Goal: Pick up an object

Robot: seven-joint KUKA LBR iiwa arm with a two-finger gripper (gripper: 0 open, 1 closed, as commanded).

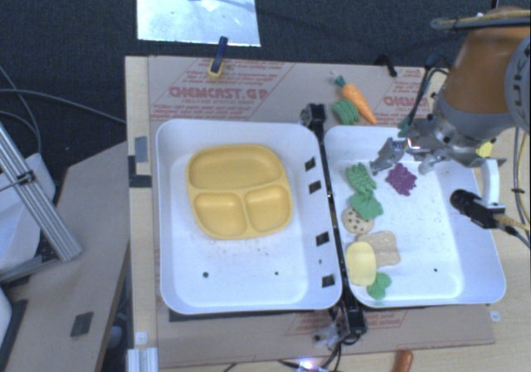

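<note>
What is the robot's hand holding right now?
Nothing. The hand hangs open over the right bin, just above the purple toy, with nothing between its fingers.

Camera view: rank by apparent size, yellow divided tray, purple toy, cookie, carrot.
1. Yellow divided tray, by far the largest.
2. Carrot, long and thin, lying outside the bins.
3. Purple toy and cookie: look about alike, so not ranked.
</note>
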